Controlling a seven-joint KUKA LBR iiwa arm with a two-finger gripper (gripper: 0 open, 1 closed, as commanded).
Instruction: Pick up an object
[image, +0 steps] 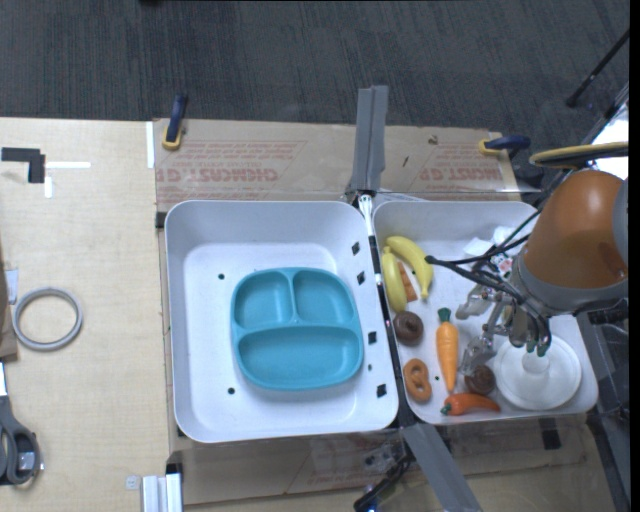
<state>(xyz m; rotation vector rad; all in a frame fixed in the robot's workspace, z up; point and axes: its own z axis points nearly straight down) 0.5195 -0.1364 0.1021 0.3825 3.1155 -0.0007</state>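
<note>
Leftmost on bench: tape roll (46, 318). Left bin (190, 300): blue divided plate (297, 328). Right bin (455, 215): bananas (402, 270), chocolate donut (408, 326), pretzel (417, 379), two carrots (447, 345), white plate (555, 385). Gripper (483, 352) low beside upright carrot; spread or pinching, you cannot tell. Nothing lifted; pick remains for you.

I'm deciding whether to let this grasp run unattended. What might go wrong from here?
The tool hangs low over a tight cluster in the right bin: a carrot, a dark brown piece and a second carrot. It may nudge or pinch two at once. The white dish sits right beside it and might be bumped. Loose cables by the bananas might snag.
</note>
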